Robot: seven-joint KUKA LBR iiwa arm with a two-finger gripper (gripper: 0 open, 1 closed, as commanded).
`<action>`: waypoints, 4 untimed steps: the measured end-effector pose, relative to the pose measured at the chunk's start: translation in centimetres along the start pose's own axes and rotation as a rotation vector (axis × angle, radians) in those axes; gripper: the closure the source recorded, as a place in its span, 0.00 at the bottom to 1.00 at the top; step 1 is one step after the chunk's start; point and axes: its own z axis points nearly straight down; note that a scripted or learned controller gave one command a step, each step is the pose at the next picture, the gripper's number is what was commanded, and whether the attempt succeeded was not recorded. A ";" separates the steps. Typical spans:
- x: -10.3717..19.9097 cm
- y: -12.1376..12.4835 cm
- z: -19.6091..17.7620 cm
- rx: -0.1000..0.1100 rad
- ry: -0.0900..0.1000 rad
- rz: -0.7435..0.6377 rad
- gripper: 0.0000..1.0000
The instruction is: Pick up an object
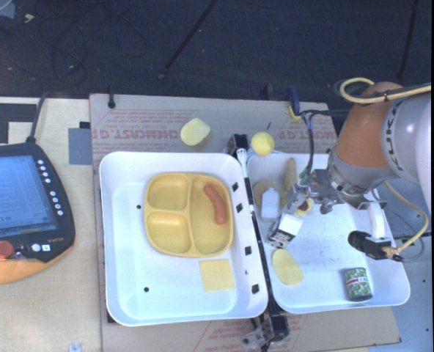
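The gripper (299, 200) hangs low in the right white bin (393, 288), over a small white-and-black carton (284, 229) among clutter; its grip state cannot be told. The carton looks light, stiff and thin-walled, probably best pinched across its narrow sides.

The gripper (299, 199) sat low in the right bin (393, 288), its fingers lost in a clutter of small white things too blurred to separate. The arm (393, 141) ran off the right edge. The green can's (358, 284) label was illegible.
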 end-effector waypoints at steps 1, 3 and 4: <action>-6.4 5.6 -4.8 -0.010 0.003 -0.010 0.00; 0.6 6.0 -6.7 -0.011 0.008 -0.017 0.00; 0.1 5.0 3.6 -0.013 0.006 -0.013 0.00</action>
